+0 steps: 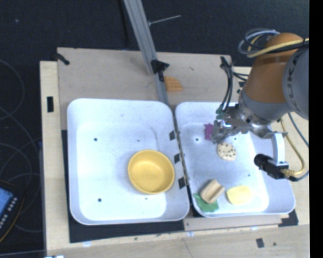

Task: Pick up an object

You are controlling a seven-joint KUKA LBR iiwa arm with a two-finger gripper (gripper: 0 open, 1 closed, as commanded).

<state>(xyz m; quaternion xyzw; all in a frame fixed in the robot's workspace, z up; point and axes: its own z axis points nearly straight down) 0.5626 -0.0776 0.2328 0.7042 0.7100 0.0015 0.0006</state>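
My gripper [222,135] hangs low in the right bin [274,206], near its back middle. A small purple object [209,130] lies just to its left, touching or almost touching the fingers. A round speckled cookie [226,151] rests just below the fingertips. Toward the front of that bin sit a tan bread-like piece [211,190] on a green scrap [206,204] and a yellow lump [239,195]. A yellow bowl [151,171] stands in the left bin [83,144].
A grey metal post [142,34] slants up from the back between the bins. An orange tag [173,84] lies on the bench behind them. A black fitting with cables [270,166] hangs off the arm over the right bin's right side.
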